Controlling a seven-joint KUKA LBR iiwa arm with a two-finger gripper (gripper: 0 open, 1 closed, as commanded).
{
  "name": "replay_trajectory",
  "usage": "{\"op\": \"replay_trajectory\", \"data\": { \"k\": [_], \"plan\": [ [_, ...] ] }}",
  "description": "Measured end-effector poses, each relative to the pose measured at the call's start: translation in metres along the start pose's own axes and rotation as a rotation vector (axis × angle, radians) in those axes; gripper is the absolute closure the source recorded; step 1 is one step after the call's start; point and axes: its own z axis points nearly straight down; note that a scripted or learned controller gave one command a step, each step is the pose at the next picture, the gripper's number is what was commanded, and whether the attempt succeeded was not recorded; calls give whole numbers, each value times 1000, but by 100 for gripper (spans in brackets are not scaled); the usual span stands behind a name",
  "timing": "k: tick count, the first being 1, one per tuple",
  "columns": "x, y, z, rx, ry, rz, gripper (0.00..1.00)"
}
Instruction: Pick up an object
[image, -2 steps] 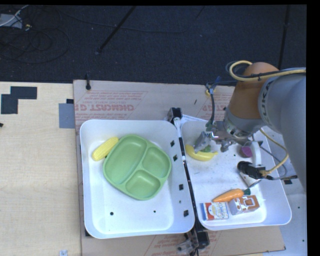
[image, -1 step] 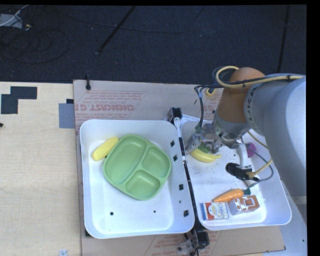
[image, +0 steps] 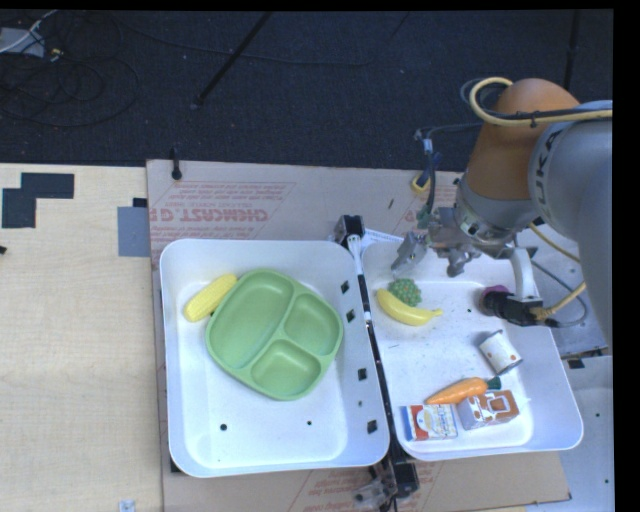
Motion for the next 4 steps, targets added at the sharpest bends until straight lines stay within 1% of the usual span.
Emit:
{"op": "replay_trajectory", "data": {
  "k": [1, 2, 3, 4],
  "plan": [
    [-6, -10, 101, 2, 1, 2, 0],
    [-84, -7, 33, 0, 0, 2, 0],
    [-107, -26, 72, 0, 1, 0, 0],
    [-132, -61, 101, 2, 1, 1, 0]
  ]
}}
